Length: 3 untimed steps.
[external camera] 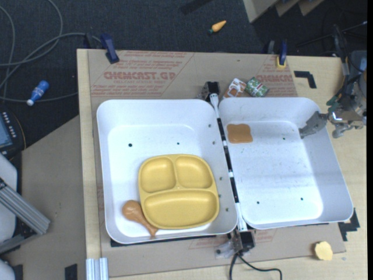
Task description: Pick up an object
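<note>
A brown toast-like square (pixel 239 133) lies flat in the right bin (pixel 326 206), near its far left corner. In the left bin (pixel 116 127), a yellow divided plate (pixel 178 190) sits toward the front. An orange-brown drumstick-shaped toy (pixel 137 213) rests against the plate's front left edge. My gripper (pixel 327 125) hangs over the far right rim of the right bin, well to the right of the toast and apart from it. Nothing shows in its grasp.
Small crumpled packets (pixel 247 87) lie on the cardboard behind the bins. A yellow lump (pixel 323 250) sits on the bench at the front right. Blue clamps (pixel 108 47) hold the board's far edge. A blue bottle (pixel 38 91) lies on the floor at the left.
</note>
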Motion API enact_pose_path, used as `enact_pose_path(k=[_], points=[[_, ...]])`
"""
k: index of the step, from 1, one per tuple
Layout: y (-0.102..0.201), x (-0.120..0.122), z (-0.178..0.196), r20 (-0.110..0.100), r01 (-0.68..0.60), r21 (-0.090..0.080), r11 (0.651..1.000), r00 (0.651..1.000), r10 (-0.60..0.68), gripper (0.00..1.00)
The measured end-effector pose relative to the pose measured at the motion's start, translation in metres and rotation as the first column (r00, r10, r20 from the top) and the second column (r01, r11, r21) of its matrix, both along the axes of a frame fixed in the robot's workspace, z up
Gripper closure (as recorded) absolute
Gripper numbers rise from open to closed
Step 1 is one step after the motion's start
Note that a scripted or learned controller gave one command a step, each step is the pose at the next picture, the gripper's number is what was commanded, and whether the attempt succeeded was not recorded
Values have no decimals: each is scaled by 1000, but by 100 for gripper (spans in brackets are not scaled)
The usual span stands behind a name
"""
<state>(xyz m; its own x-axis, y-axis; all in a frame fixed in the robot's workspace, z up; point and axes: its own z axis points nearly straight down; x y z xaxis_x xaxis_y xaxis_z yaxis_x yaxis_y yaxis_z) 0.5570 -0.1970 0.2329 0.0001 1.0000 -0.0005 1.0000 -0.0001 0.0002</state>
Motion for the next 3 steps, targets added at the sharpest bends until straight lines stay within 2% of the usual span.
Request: enact_pose_path(k=[1, 2, 3], points=[[67, 57, -52, -1, -8, 4, 1000, 1000, 8, 0], [106, 95, -140, -5, -6, 3, 1000, 1000, 6, 0], [97, 98, -149, -3, 0, 0, 1000, 1000, 0, 0]])
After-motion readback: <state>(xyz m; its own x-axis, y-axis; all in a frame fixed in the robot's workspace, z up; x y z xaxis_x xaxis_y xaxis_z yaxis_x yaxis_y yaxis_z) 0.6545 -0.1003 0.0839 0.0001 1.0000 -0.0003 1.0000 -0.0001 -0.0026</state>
